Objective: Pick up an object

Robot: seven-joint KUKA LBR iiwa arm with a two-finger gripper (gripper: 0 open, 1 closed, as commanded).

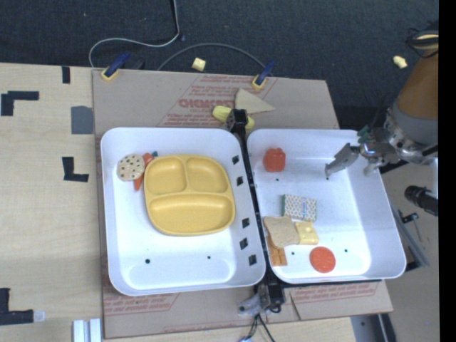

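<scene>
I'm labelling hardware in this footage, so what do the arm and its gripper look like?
The arm enters at the right edge as a rounded body with an orange-brown band above a grey wrist section. Below that sits a cluttered metallic wrist with small silver and dark parts. The gripper ends in a slim, grey, pointed finger over the right bin.

We see a dark blue-black carpeted floor [299, 20] across the top, with a thin white cable [168, 13] trailing over it. Below it lies a pale wooden bench top [43, 226] marked with short black tape strips [71, 168] and a grey square patch [82, 118]. A brown cardboard sheet [178, 98] with red printing rests on the bench, held at its far edge by blue-and-yellow clamps [114, 68]. The light is even and soft.
</scene>
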